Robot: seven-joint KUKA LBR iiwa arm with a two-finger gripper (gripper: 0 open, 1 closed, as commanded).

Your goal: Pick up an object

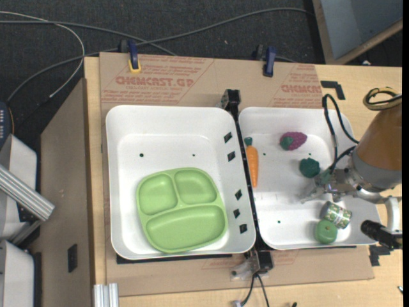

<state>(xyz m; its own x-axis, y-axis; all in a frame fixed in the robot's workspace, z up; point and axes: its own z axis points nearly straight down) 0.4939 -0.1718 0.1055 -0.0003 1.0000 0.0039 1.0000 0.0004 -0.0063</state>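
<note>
White right bin (281, 235) | step: approach, gripper (327, 187) low at its 3 o'clock side, grasping nothing visible, opening: cannot tell | targets: silver can (337, 214) and green ball (326, 232) at 5 o'clock, nearest; teal lump (310, 167), purple fruit (293, 140), carrot (252, 165) | next: centre over one, descend | left bin (121, 171): green divided plate (182, 208).

Green plate (182, 210), orange carrot (252, 165), white bins (121, 171).

In the right bin (275, 235) my path is hemmed: a can (336, 215) and green ball (326, 232) crowd the near corner, a dark green lump (310, 167) sits just beyond. Room lies mid-floor, between them and the carrot (253, 165) by the divider.
</note>
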